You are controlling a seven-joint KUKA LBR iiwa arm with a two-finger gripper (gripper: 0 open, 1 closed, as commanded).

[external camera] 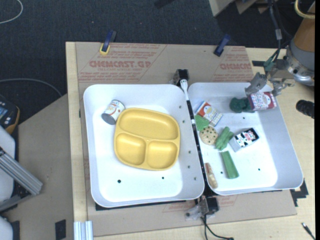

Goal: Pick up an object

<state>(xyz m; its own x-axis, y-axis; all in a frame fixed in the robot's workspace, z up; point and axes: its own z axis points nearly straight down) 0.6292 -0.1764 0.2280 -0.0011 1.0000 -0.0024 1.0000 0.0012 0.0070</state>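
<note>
Your hand (263, 85) hangs at two o'clock by the right bin's (287, 149) far rim — grip state unreadable — open floor toward five o'clock.

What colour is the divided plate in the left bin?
Yellow. The divided plate shows plainly in the camera view, lying in the left bin.

Yellow tray (146, 144) in white left bin (97, 149); green pieces (230, 164), black-and-white spotted box (245, 138), red-and-white carton (263, 101) in white right bin (285, 149).
</note>
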